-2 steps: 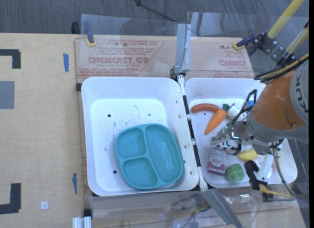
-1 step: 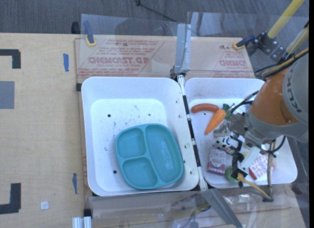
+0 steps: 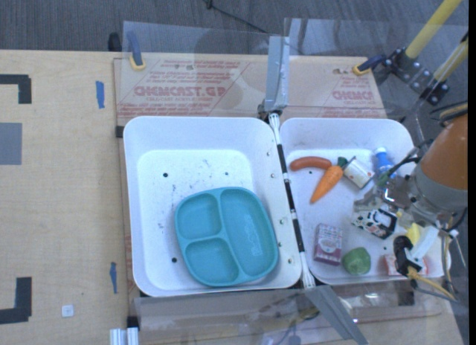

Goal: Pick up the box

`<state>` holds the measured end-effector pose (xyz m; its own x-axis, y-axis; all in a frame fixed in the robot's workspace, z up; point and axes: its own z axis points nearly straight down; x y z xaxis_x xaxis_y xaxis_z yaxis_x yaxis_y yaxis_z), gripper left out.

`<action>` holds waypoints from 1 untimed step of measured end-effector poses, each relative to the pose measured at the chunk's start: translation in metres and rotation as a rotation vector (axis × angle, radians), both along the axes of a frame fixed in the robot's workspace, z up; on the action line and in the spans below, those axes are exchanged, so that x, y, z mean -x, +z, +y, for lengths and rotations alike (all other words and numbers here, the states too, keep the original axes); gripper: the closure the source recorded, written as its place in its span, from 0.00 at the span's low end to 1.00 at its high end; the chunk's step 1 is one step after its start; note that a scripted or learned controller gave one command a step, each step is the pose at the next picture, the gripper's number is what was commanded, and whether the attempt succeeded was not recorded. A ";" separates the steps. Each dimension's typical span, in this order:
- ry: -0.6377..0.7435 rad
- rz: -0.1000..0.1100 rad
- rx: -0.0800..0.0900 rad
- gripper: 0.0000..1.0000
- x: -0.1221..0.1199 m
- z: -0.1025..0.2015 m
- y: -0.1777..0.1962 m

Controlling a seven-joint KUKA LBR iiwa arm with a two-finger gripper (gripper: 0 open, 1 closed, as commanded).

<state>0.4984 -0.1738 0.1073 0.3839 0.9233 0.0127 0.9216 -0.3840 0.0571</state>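
— Left bin point(image 3: 149, 158): teal divided plate point(image 3: 225, 236). Right bin point(image 3: 327, 134): box point(image 3: 328, 243), carrot point(image 3: 326, 182), sausage point(image 3: 310, 163), green ball point(image 3: 357, 261).

— Box: small, reddish-pink, flat, just left of green ball, below carrot. Gripper point(image 3: 381, 213) right of box, apart from it; jaw state impossible to tell.

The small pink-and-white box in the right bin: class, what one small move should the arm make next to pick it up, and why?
Probably a short shift toward the left of the view, before descending. The small pink-and-white box lies flat near the front of the right white bin, beside a round green object. The gripper is to the box's right, not over it, so centring comes first.
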 end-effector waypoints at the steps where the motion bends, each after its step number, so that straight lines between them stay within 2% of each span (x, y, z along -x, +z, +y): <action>1: -0.146 0.002 0.011 0.00 -0.027 0.047 -0.001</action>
<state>0.5250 -0.1263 0.1068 0.5146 0.8575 0.0024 0.8558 -0.5137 0.0603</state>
